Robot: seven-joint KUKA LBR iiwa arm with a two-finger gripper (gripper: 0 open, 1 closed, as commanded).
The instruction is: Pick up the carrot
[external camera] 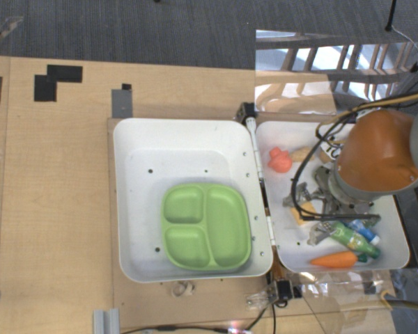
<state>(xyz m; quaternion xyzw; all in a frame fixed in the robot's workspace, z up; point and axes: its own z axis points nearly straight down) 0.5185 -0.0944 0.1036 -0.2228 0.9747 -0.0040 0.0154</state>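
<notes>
Camera view: the grey arm with its orange band [377, 152] hangs over the right shallow white plastic bin [282, 256], and the small orange carrot [334, 259] lies free near that bin's front edge.

Taking the right bin as landmark: the carrot lies on its floor by the front wall, pointing leftward, just in front of a green tube-like toy with a blue end [353, 236] that touches or nearly touches it. The pincer [319, 214] reaches down in the bin's middle, behind the carrot and apart from it; whether it is spread or pressed together I cannot tell, since the wrist hides much of it. A pink rounded toy [280, 160] sits toward the bin's back left. To the bin's left, the second white bin [139, 158] holds a light green three-compartment plastic plate [207, 225]. Both bins rest on the wooden table [49, 207].
</notes>
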